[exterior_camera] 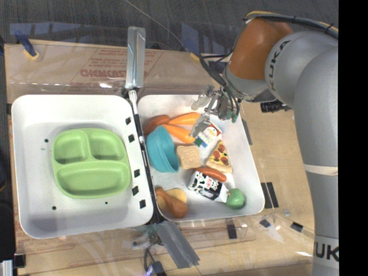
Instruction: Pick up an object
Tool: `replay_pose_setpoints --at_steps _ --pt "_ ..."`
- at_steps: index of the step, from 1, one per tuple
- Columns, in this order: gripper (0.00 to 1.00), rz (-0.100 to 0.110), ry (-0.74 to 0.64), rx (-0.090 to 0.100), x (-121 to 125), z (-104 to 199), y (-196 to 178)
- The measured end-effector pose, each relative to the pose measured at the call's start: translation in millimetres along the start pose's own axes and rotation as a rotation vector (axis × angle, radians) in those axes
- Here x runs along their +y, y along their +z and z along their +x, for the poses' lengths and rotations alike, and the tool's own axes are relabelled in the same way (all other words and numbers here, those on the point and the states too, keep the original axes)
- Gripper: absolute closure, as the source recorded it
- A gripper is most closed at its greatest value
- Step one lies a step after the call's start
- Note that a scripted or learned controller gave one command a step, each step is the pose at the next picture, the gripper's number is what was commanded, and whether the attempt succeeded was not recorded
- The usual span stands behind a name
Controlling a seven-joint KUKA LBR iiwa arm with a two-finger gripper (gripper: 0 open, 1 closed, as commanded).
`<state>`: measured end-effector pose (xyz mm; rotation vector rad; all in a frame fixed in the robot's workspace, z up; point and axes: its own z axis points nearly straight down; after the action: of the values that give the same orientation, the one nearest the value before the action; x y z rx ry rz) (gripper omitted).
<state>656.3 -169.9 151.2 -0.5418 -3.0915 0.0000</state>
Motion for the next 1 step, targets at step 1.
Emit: replay_pose_setpoints --at_steps 1 --pt "0.0 -0.003 0.038 -0.022 -67.1 65.6 49.7"
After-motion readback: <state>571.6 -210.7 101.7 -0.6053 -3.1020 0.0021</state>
